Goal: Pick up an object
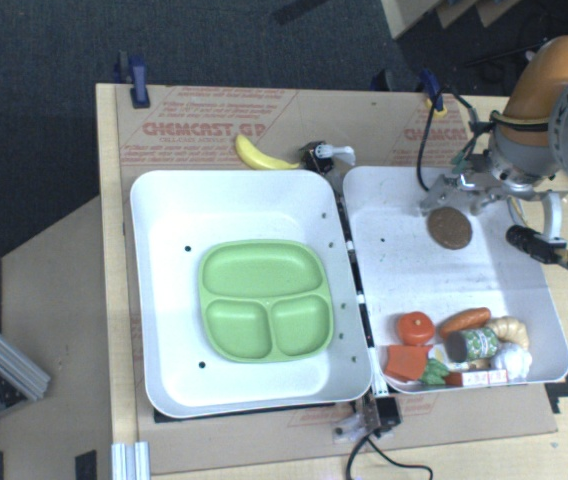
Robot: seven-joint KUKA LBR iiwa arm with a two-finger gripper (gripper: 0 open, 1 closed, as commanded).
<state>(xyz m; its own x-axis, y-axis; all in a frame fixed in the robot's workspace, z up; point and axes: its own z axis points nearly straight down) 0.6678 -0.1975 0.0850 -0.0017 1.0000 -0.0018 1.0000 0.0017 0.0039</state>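
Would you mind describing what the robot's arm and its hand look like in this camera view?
The arm enters from the right: a rounded orange band sits above a grey, ribbed metallic wrist. Below it, the hand is a small silvery-grey assembly with thin struts. A black cable loops beside it, and a black cylindrical fitting juts out at the lower right.

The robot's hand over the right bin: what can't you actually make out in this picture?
- Gripper: its fingertips blur against the brown disc below, so whether it touches the disc is unclear.
- Banana: its lower part is hidden behind the left bin's rim.
- Toy food pile: pieces overlap in the right bin's corner; the small ones are too small to name.
- Arm: cut off by the frame's right edge.
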